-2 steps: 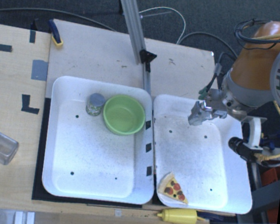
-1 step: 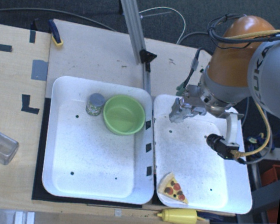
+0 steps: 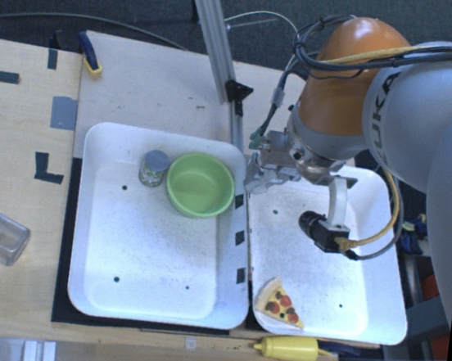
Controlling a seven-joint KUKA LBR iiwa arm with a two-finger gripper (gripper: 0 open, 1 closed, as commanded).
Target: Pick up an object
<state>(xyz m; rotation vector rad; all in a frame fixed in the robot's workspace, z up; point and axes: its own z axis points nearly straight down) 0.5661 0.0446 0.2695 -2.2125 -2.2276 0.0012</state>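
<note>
The bulky grey arm (image 3: 420, 118) hides the pincer's fingertips from you. Its body also covers the right white bin's (image 3: 358, 308) far corner.

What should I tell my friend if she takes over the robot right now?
Gripper: it hangs over the divide between the two bins, near the far end; I cannot tell whether it is open or shut, and nothing shows in it.
Left bin: green bowl at the far side, small jar touching or right beside its left.
Right bin: toy pizza slice in the near left corner.
Yellow bottle: lying on the bench, just in front of the right bin.
Done: nothing picked up yet.
Left: choose one thing, grab it, lift it.
</note>
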